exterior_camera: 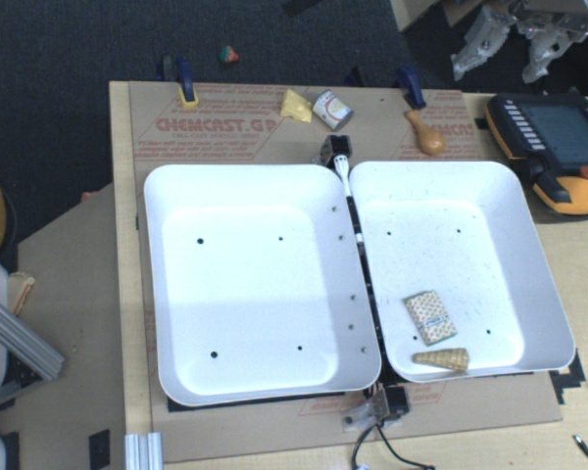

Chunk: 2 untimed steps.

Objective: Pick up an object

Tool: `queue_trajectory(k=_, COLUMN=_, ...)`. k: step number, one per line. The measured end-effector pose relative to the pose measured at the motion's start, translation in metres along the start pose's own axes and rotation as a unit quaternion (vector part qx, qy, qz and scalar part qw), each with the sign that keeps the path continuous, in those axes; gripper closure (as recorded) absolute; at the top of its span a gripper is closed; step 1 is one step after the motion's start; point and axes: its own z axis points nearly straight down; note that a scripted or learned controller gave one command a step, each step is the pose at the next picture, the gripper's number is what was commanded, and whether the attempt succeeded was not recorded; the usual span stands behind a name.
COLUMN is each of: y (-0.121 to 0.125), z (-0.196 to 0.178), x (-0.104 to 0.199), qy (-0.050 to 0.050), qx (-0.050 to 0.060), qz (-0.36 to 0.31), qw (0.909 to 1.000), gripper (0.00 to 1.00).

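Observation:
Two things lie in the right bin (pixel 490 194), near its front wall. One is a small flat block with a blue-and-white dotted pattern (pixel 430 316). Just in front of it, a tan waffle cone (pixel 442 359) rests on its side, tip pointing left. The left bin (pixel 176 189) holds nothing I can make out. My gripper (pixel 507 59) hangs at the top right, beyond the bench's back edge, well away from both bins and far from the two things.
Behind the bins, a yellow wedge (pixel 296 106), a small white box (pixel 332 110) and a brown pear-shaped piece (pixel 427 137) lie on the cardboard. Blue clamps (pixel 185 81) hold the back edge. A black and orange pendant (pixel 554 145) sits at the right.

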Motion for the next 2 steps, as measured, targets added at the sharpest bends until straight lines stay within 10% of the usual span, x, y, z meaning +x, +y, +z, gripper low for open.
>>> queue_trajectory(k=1, y=-0.035, z=0.091, x=0.096, qy=0.002, qx=0.017, qz=-0.003, qw=0.9999, gripper=0.00)
queue_trajectory(k=2, y=-0.032, z=0.075, x=0.090, qy=0.001, qx=0.010, qz=0.001, qw=1.0000, gripper=1.00)
